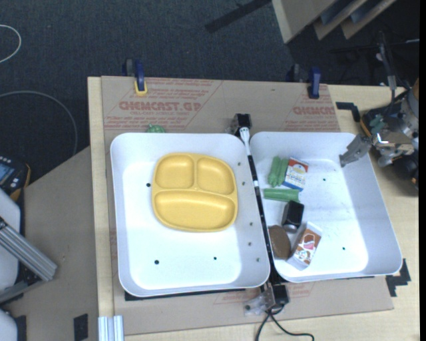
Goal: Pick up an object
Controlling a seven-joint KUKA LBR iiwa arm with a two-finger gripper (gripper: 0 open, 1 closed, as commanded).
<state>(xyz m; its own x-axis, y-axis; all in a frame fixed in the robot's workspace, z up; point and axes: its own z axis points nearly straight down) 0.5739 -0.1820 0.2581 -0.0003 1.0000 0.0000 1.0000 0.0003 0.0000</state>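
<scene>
Now: approach | gripper (pixel 353 152) over the right bin's (pixel 373 220) far right rim, finger state impossible to tell | objects sit along that bin's left side, black block (pixel 292 214) easiest | you descend centred on it.

Dark blue-grey carpet (pixel 73 40) covers the floor at the far side and left. A brown board (pixel 219 103) with red lettering lies on a pale wooden bench (pixel 406 220), held at its far edge by two blue clamps (pixel 138 74). Thin white cables (pixel 40 96) loop over the carpet at left. Pale wooden furniture (pixel 326 16) stands at far right. A metal rail (pixel 26 256) sits near left.
</scene>
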